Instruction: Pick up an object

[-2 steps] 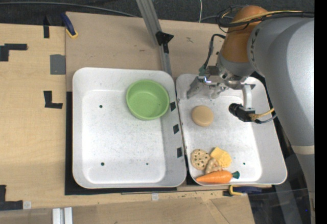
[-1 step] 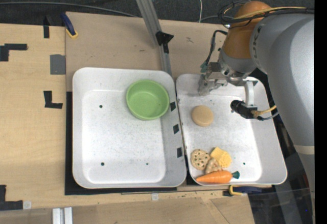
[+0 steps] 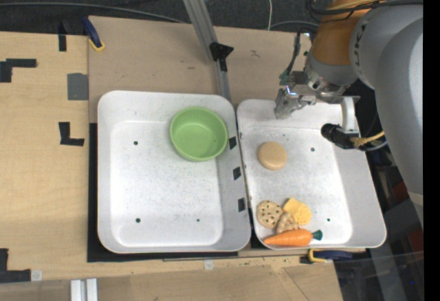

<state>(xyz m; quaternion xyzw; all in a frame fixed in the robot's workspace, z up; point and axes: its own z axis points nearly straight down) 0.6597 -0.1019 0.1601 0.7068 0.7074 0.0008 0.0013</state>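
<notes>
While the gripper (image 3: 285, 108), its opening unclear, hovers, the carrot (image 3: 291, 238) lies lengthwise left-right, green top right.

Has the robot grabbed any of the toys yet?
Not yet. The gripper sits over the far edge of the right bin with nothing in it. The round bun, cookie, cracker and carrot all lie in that bin, and the green bowl is in the left bin. Reaching, gripping and lifting are all left.
</notes>
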